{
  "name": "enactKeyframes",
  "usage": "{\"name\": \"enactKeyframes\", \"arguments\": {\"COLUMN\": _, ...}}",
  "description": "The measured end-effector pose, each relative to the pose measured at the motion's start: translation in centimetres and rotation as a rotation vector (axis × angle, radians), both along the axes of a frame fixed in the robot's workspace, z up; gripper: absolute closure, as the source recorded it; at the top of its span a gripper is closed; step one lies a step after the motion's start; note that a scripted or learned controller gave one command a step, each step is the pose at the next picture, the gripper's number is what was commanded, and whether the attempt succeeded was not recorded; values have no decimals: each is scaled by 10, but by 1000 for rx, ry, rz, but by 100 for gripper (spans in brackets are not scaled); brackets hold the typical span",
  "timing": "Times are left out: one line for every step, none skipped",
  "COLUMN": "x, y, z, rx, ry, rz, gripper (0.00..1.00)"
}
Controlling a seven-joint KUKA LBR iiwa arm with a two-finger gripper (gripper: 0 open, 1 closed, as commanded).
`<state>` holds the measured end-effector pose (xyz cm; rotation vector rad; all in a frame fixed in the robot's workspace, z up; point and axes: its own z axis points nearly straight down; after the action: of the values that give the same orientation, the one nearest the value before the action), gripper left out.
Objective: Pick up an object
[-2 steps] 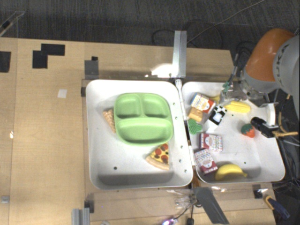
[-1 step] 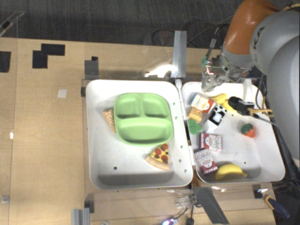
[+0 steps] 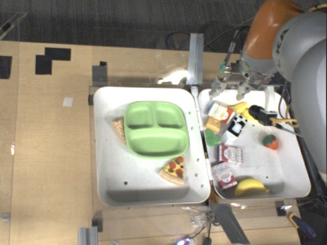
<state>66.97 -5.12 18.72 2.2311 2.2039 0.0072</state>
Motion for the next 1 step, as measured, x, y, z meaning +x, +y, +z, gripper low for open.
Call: {"name": "enactKeyframes", "arguments": {"x": -33, "y": -58, "z": -98, "rx": -1, "ry": -5, "rz": -93, "gripper": 0}}
